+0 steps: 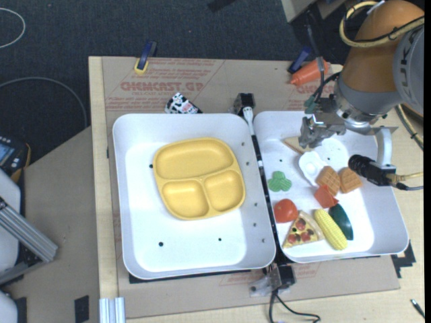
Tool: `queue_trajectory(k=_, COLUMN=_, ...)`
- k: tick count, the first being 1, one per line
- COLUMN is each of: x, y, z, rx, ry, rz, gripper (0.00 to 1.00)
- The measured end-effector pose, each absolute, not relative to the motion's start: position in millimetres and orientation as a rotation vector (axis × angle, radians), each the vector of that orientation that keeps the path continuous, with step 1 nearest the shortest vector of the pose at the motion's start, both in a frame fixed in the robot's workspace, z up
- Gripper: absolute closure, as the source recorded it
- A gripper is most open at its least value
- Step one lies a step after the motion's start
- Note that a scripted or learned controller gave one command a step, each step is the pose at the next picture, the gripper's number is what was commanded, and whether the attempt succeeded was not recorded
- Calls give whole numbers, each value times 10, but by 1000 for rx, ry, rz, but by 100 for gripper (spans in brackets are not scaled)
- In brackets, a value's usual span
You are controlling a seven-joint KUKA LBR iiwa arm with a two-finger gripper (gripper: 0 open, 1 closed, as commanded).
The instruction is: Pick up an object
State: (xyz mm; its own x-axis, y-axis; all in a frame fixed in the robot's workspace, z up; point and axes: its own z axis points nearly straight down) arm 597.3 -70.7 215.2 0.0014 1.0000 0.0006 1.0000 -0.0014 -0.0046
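Tool point(314, 134): low over right bin's point(390, 237) far end, near white egg point(311, 164); grip state cannot be told. Step, as judged: approach; next, descend onto one item. Right bin: broccoli point(278, 180), tomato point(285, 210), pizza slice point(303, 230), corn point(330, 227), waffles point(339, 179). Left bin point(135, 200): yellow divided plate point(197, 177).

Two white bins: left bin point(135, 200) and right bin point(387, 231), smooth plastic look, faintly glossy. Yellow divided tray point(199, 177) seen as smooth moulded plastic, soft sheen. Toy foods noted as glossy plastic: tomato point(285, 210), corn cob point(330, 229), pizza slice point(302, 231). Table point(108, 99) surface looks like matt brown cardboard or board, printed in red. Floor point(67, 19) read as dark, rough carpet. Arm's orange band point(380, 46) smooth, slightly shiny; gripper point(315, 132) looks metallic grey.
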Motion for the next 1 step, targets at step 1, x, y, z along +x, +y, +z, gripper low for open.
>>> queue_trajectory(k=1, x=5951, y=-754, z=2238, rx=-2223, ry=-2222, rz=-2, gripper=100)
